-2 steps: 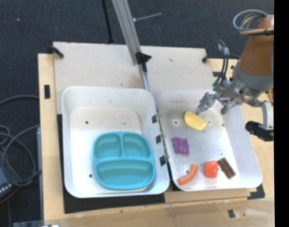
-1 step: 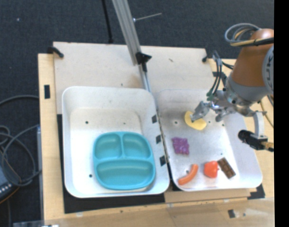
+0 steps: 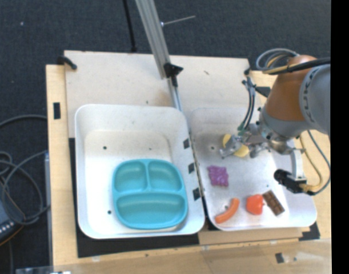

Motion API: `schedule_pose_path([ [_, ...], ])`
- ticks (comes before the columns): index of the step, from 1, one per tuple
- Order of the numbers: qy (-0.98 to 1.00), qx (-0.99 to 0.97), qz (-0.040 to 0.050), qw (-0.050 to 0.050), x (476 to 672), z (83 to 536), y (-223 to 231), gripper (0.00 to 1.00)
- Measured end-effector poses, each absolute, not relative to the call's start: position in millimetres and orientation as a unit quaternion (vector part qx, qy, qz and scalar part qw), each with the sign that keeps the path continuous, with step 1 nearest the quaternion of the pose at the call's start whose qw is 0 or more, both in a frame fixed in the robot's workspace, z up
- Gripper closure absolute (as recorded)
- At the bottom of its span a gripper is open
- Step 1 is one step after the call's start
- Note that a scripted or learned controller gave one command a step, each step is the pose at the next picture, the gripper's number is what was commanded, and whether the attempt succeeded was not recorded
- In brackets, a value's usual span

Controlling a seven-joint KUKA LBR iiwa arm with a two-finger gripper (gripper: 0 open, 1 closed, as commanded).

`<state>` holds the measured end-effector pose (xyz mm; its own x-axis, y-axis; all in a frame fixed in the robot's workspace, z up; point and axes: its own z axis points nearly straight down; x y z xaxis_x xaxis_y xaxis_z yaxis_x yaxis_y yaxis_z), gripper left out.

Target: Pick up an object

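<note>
**Ana:** So where does the pincer (image 3: 238,147) sit right now?

**Ben:** Low in the right bin (image 3: 288,218), right of centre in the frame, hanging from the grey arm (image 3: 288,104) with its orange band. Two yellow pieces (image 3: 235,145) lie just at its tip, one small and one rounder (toy fruit, perhaps; too blurred to name).

**Ana:** Clamped on them?

**Ben:** I cannot tell. The tip overlaps the yellow pieces, and whether the pincer is apart or together is lost in the clutter of metal there. I wouldn't call anything held.

**Ana:** And the alternatives?

**Ben:** All toward the bottom of the frame from the pincer: a purple lump (image 3: 218,175) nearest, then an orange carrot-like piece (image 3: 228,210), a red-orange round thing (image 3: 254,204) and a brown block (image 3: 272,202) along the lower rim. The carrot's long axis runs diagonally, lower left to upper right.

**Ana:** The left bin (image 3: 94,119)?

**Ben:** Just a teal divided plate (image 3: 149,194), well apart. My guess: the yellow pieces are the target, since they lie directly under the tip.
</note>
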<state>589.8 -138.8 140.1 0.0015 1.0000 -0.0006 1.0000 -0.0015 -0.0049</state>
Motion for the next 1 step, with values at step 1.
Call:
schedule_pose_path([
  [1,-0.704,-0.710,-0.0009,-0.002,591.9,155.5,-140.9,1.00],
])
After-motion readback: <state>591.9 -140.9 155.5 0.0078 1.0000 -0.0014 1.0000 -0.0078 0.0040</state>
